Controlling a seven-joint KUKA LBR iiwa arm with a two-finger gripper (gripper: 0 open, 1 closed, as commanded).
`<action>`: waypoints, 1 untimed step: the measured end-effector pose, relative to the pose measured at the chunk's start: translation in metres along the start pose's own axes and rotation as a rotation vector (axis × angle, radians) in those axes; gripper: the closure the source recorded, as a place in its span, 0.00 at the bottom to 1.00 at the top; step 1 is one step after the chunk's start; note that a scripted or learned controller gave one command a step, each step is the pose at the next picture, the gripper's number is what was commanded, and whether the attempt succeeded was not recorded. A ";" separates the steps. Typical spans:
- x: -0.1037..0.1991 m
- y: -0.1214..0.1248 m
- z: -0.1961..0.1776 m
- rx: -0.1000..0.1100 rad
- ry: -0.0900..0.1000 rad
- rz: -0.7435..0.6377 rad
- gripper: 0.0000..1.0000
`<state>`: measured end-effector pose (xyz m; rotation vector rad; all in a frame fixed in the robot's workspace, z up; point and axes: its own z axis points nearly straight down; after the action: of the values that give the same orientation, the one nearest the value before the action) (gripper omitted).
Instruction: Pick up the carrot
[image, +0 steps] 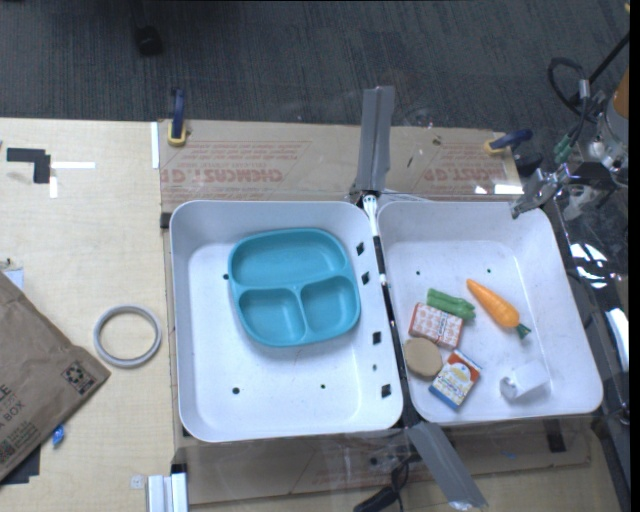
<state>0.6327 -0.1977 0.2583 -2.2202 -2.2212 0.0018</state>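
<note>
The orange carrot (495, 303), with a small green tip at its lower right end, lies slantwise in the right bin (480, 245), right of centre. It rests free on the bin floor with nothing touching it. My gripper (538, 190) hangs over the bin's far right corner, well above and behind the carrot. The arm behind it runs off the view's upper right.
Left of the carrot lie a green vegetable (450, 302), a red and white box (436, 325), a tan round piece (423, 357), and a small carton (455, 382). A white object (525, 382) sits near the front right corner. The left bin (200, 330) holds a teal divided plate (295, 285).
</note>
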 end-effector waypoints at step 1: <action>-0.025 -0.032 0.104 0.000 0.000 -0.146 0.00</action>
<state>0.6007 -0.2224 0.1541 -2.0523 -2.3777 0.0018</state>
